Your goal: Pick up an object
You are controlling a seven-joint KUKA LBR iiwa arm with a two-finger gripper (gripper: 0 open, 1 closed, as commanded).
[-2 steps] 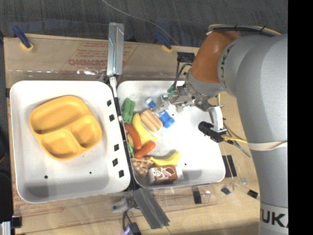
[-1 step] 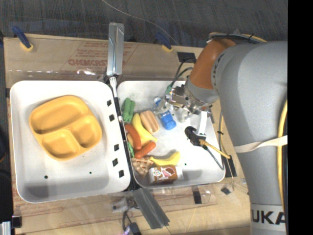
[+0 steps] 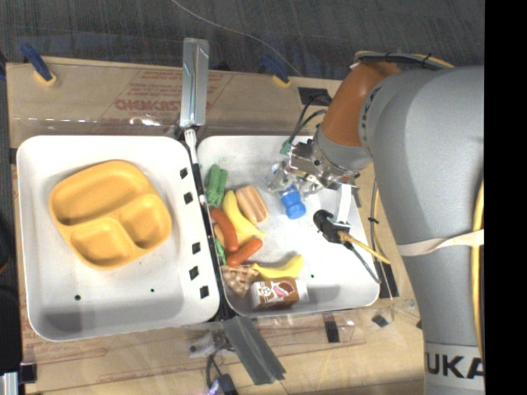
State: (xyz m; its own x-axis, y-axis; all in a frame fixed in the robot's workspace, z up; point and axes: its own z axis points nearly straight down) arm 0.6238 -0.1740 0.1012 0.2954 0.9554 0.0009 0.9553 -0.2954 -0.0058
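Observation:
My gripper (image 3: 294, 181) hangs low over the right bin (image 3: 354, 282), in its upper middle. A small blue cylinder (image 3: 292, 203) lies directly below the gripper's tip, touching or nearly touching it. To the left, along the bin's left wall, lie a green vegetable (image 3: 216, 183), a hot dog in a bun (image 3: 252, 204), a yellow banana-like piece (image 3: 235, 218), a red sausage (image 3: 226, 229) and an orange piece (image 3: 244, 253). Near the front are a small banana (image 3: 279, 264), a brown and white packet (image 3: 277, 291) and a peanut cluster (image 3: 237, 280).
The left bin (image 3: 49, 319) holds a yellow divided tray (image 3: 109, 212). A metal divider bar (image 3: 194, 81) rises between the bins at the back. The arm's grey body (image 3: 428, 179) covers the right side, with a black fitting and cable (image 3: 329, 225) over the right bin.

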